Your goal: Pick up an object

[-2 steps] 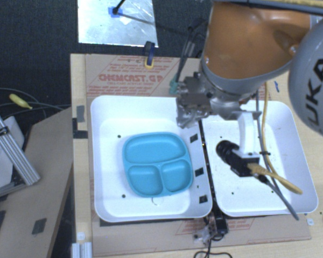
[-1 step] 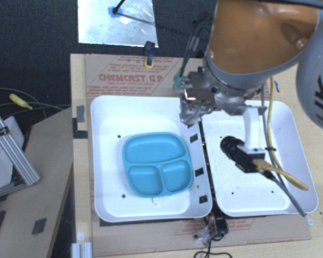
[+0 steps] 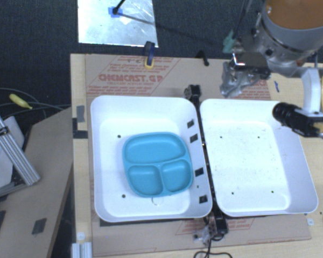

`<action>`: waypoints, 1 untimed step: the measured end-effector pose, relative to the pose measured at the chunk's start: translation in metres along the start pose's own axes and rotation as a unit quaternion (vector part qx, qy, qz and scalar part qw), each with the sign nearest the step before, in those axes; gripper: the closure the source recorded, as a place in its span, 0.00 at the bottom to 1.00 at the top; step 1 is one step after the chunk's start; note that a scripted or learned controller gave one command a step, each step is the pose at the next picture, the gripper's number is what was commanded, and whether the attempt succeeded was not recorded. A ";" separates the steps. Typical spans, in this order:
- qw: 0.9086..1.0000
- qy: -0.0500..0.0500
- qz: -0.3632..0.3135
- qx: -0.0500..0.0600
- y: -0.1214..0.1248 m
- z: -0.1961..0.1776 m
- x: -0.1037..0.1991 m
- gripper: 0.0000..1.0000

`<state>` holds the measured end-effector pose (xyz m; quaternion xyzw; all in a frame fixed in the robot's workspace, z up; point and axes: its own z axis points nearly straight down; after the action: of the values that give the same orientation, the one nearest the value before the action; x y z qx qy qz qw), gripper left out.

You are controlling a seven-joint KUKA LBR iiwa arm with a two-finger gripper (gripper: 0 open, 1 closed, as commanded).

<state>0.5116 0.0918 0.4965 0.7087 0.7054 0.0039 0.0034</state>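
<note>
A light blue divided plate [image 3: 157, 163] with three compartments lies flat in the left white bin [image 3: 107, 160], slightly right of the bin's middle. My gripper [image 3: 235, 84] hangs above the far edge of the right bin [image 3: 290, 171], near its back left corner, well away from the plate. Its metal fingers point down and I see nothing between them. The grey arm with its orange band rises to the upper right.
A black cylindrical device [image 3: 293, 118] juts over the right bin's far right edge. Black clips [image 3: 194, 138] run along the seam between the bins. A yellow-handled clamp [image 3: 149, 55] sits on the cardboard behind the left bin.
</note>
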 end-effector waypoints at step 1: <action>1.000 -0.001 0.000 0.007 0.034 0.097 -0.042 1.00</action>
<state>0.5467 0.0496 0.4003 0.7086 0.7056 -0.0023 -0.0009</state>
